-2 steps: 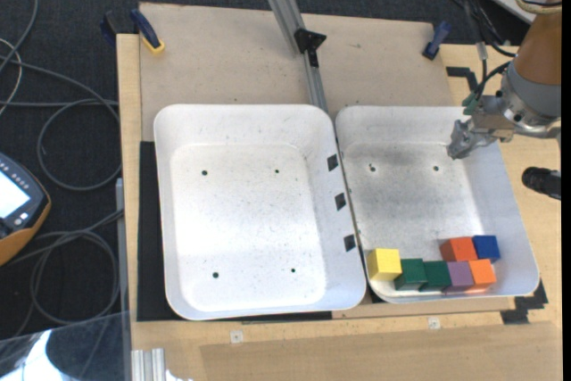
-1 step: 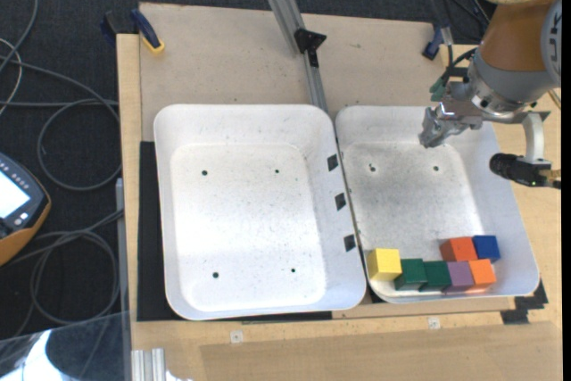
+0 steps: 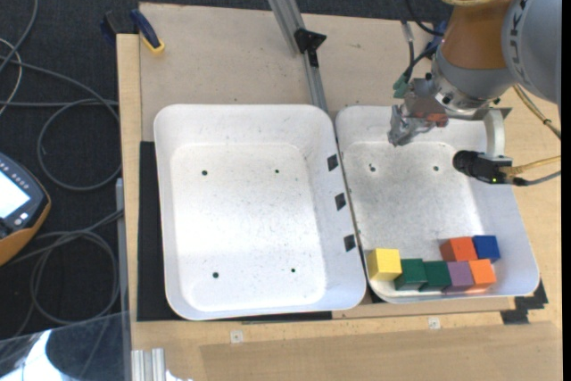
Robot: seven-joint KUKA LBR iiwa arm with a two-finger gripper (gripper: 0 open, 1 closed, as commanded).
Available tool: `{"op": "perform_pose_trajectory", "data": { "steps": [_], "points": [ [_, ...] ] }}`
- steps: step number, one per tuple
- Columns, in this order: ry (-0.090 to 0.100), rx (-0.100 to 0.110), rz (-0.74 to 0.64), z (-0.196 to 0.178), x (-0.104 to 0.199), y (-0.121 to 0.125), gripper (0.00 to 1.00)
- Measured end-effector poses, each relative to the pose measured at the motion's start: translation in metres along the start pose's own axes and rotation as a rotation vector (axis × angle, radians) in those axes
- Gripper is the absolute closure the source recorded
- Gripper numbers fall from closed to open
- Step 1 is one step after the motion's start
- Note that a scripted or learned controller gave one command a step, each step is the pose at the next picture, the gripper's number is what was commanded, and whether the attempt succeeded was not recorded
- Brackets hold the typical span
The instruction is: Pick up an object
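Several small blocks lie along the near edge of the right bin (image 3: 500, 201): a yellow block (image 3: 385, 262), two green blocks (image 3: 425, 274), a purple block (image 3: 460, 275), two orange blocks (image 3: 473, 260) and a blue block (image 3: 486, 247). My gripper (image 3: 401, 132) hangs over the far end of the same bin, well away from the blocks, pointing down. I see nothing between its fingers.
The left bin (image 3: 178, 192) sits beside the right one on the wooden bench. A slanted metal pole (image 3: 284, 0) rises behind the bins. A black cable connector (image 3: 482, 165) hangs near the right bin's right wall.
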State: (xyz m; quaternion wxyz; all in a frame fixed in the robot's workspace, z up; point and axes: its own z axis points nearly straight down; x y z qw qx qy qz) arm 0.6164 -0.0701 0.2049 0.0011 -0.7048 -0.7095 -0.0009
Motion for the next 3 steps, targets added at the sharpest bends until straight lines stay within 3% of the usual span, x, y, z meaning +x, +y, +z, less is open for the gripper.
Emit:
{"op": "perform_pose_trajectory", "data": {
  "steps": [1, 3],
  "points": [
    [0.0, -0.003, -0.001, -0.007, 0.063, 0.017, 1.0],
    [0.0, -0.003, 0.0, -0.018, 0.159, 0.025, 1.0]
  ]
}}
